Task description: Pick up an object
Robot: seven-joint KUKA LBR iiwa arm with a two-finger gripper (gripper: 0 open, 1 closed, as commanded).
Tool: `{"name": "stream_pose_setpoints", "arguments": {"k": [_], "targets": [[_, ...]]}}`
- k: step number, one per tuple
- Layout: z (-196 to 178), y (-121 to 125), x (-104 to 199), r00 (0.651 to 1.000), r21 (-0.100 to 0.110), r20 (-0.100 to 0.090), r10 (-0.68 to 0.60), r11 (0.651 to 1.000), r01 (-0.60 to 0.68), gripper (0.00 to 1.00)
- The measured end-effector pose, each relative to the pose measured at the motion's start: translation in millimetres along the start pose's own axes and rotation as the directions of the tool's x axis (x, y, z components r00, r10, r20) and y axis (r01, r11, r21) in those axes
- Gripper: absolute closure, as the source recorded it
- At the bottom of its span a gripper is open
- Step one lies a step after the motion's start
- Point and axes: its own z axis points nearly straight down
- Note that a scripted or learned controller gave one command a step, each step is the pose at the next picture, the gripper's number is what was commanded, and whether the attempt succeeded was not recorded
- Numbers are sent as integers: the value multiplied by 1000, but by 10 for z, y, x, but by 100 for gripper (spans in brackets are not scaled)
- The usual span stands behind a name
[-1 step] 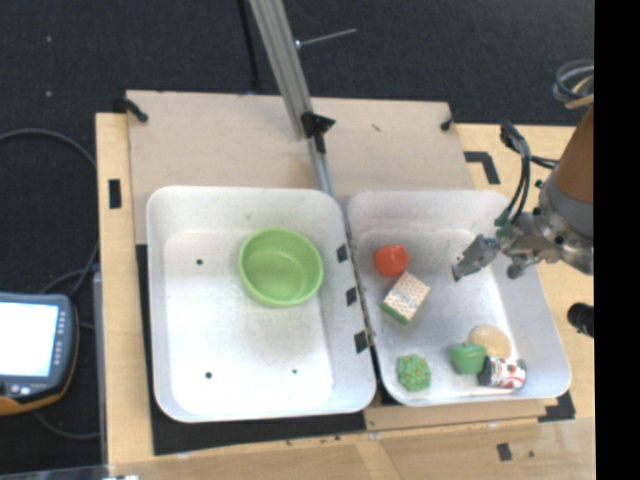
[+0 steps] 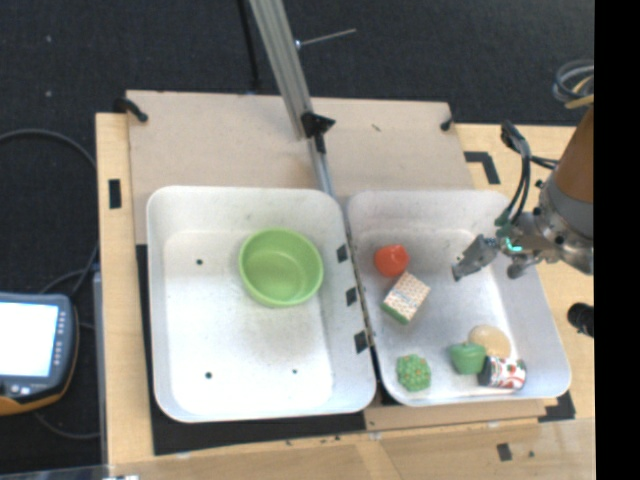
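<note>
While poised right of small round red ball [image 2: 391, 260], gripper [image 2: 492, 252] open, nothing held; pick not begun, descent and grasp left.

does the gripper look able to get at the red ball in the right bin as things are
Probably yes. The red ball sits apart from the patterned block below it, with bare bin floor between it and the gripper, which hangs to its right inside the right bin. Nothing lies across that path.
</note>
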Motion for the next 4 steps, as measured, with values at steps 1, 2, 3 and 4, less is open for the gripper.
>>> {"name": "stream_pose_setpoints", "arguments": {"k": [1, 2, 3, 4], "targets": [[442, -62, -9, 1000, 5, 1, 2, 1000, -2, 0], [959, -116, 72, 1000, 7, 0, 2, 1000, -2, 0], [1387, -136, 90, 1000, 7, 0, 3, 1000, -3, 0], [1253, -109, 82, 1000, -3, 1, 8, 1000, -8, 100]]}}
